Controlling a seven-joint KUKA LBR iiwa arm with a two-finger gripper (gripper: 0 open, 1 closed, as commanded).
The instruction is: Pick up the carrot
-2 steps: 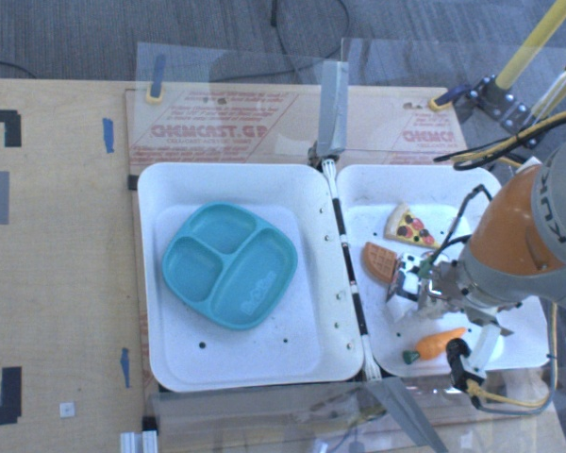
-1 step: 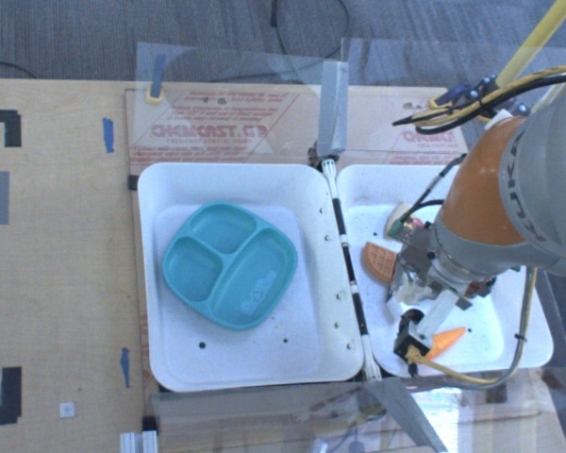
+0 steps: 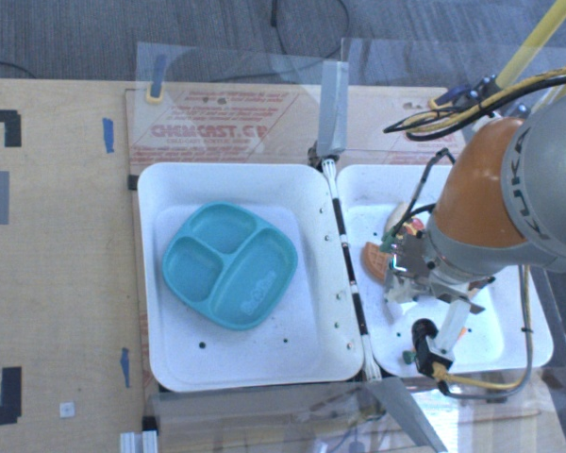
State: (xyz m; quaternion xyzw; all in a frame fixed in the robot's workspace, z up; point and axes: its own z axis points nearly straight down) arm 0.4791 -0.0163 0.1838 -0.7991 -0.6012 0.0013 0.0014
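An orange, rounded piece that looks like the carrot [image 3: 374, 256] lies in the right bin [image 3: 521, 345], close to its left wall. My gripper [image 3: 402, 281] hangs low over that bin, just right of the carrot and partly over it. The orange wrist band and grey arm cover most of the gripper from above. I see nothing lifted off the bin floor.
A small red and yellow item [image 3: 411, 223] lies behind the carrot, half under the arm. The left bin [image 3: 153, 253] holds a teal divided plate [image 3: 229, 264]. A black divider strip [image 3: 344, 253] runs between the bins. Cables trail off the arm at front right.
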